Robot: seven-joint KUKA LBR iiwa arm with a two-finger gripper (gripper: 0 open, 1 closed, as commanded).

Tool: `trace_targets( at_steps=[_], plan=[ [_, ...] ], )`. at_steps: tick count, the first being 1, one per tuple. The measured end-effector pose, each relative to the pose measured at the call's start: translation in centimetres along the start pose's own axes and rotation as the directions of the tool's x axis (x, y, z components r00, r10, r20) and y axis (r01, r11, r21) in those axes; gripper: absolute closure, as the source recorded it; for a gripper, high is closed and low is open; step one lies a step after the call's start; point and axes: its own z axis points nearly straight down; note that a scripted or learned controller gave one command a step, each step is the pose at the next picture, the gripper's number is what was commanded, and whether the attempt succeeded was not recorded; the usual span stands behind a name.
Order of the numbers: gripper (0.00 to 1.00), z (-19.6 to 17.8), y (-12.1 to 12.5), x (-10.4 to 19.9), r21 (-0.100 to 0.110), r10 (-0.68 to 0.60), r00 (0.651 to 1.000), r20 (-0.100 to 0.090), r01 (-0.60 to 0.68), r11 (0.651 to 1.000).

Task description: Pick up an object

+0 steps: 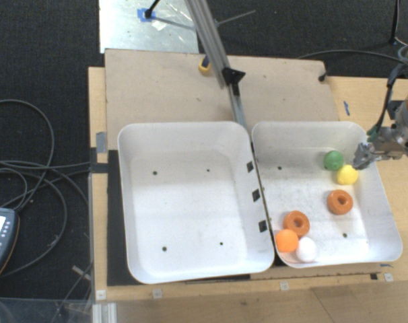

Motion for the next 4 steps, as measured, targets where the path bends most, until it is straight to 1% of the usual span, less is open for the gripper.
trace_targets(
  at_steps=[1, 2, 4],
  plan=[
    [1.0, -3.8, 0.2, -0.1, 0.001, 0.0, 1.0, 0.0, 0.0, 1.0],
    [1.0, -3.9, -1.0, 6.0, 0.006, -0.005, 1.0, -0.005, 0.005, 1.0],
    [1.0, -1.4, -2.2, 17.2, 0.007, -0.005, 1.0, -0.005, 0.005, 1.0]
  ],
)
